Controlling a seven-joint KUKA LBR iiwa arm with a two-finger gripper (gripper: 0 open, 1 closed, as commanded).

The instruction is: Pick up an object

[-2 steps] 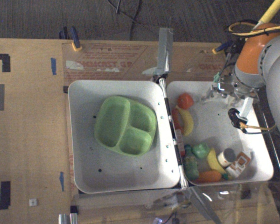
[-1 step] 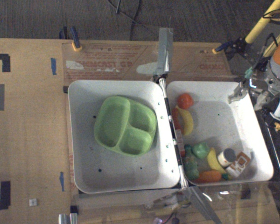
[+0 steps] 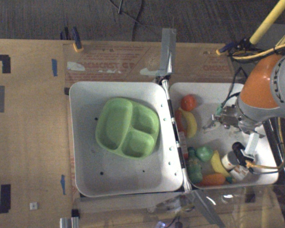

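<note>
My gripper [image 3: 218,121] hangs over the middle of the right bin [image 3: 268,171], above bare white floor. I cannot tell whether it is released or clenched, and I see nothing in it. Nothing touches it. The banana [image 3: 190,123] lies just to its left, by the bin's left wall, with the tomato [image 3: 189,102] farther back. Nearer, along the front wall, lie a green pepper [image 3: 204,153], a yellow fruit [image 3: 217,163] and a carrot [image 3: 213,179]. A green plate [image 3: 128,127] sits in the left bin [image 3: 85,175].
</note>
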